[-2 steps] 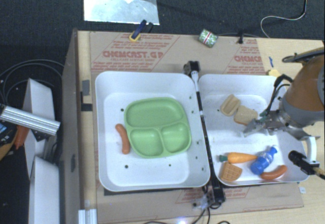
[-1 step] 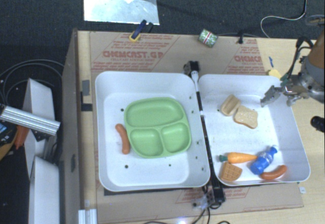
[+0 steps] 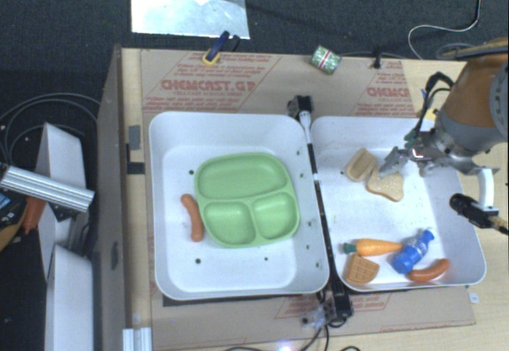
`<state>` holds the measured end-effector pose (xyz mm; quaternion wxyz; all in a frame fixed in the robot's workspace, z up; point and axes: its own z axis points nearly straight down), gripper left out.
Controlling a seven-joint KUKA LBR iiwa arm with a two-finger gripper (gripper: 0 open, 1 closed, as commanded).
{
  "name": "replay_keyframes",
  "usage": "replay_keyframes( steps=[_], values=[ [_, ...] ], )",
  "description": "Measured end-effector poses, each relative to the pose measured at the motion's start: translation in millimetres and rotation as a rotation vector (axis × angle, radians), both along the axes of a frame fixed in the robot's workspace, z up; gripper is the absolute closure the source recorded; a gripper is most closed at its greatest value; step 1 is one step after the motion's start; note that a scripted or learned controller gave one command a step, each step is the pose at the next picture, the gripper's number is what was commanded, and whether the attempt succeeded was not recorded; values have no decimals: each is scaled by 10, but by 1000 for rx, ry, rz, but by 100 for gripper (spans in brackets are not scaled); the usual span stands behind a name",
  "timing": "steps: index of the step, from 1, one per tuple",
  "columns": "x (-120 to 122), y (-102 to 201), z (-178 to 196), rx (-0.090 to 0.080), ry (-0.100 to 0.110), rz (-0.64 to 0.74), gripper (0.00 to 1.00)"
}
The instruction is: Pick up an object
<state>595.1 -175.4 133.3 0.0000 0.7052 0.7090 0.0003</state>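
Camera view, looking down on the worktop (image 3: 238,79): the tool (image 3: 395,160) on the grey arm with the orange band (image 3: 475,107) is low in the right-hand shallow white bin (image 3: 477,254), its tips at the upper edge of a tan slice of toy bread (image 3: 386,185). How far apart the tips stand cannot be told at this size, and nothing is seen lifted clear of the bin floor, so no hold is recorded.

Just beside that slice, to its upper left, lies a second tan bread-like piece (image 3: 359,164). Along the near wall of the same bin lie an orange toy carrot (image 3: 377,247), a tan waffle-patterned square (image 3: 362,269), a small blue plastic bottle (image 3: 412,253) and a reddish-orange toy sausage (image 3: 429,270), bunched close together and well apart from the tool.

The left-hand white bin (image 3: 175,182) carries a light green three-compartment plate (image 3: 246,198) with a second reddish toy sausage (image 3: 192,216) lying on the bin floor just beside the plate's left edge.

Judgement: the step in hand is the approach or grasp on the bread slice. The next move calls for the tool to close firmly across the thin edge of the slice, then rise straight up. A flat, low item offers little to grip, so a slip is likely.
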Motion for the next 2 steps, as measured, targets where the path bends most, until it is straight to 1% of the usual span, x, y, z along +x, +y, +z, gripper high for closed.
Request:
replay_keyframes(
  steps=[1, 2],
  values=[
    [-454, -38, -228, -1, 1, -4, 0],
    [261, -82, -167, -1, -3, -1, 0]
  ],
)
